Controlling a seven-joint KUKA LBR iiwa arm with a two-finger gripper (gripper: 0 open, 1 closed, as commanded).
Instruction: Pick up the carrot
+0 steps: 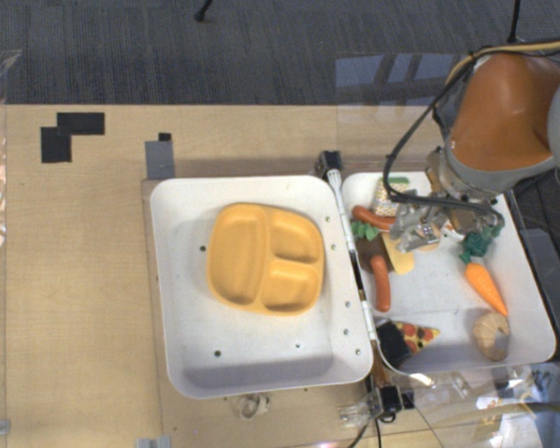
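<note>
The carrot (486, 288) is orange with a green leafy top (476, 246). It lies at a slant near the right wall of the right bin (539, 345). My gripper (419, 228) hangs over the upper middle of that bin, to the left of the carrot and a little farther back, apart from it. Its metal end sits over a pale yellow piece (404, 261). The orange band of the arm (504, 113) rises behind it and hides the bin's back right corner.
In the right bin lie a red sausage (381, 283), a second sausage (371, 216) with a green item (365, 230), a pizza slice (419, 334) and a beige lump (492, 334). The left bin (189, 364) holds a yellow divided tray (265, 258).
</note>
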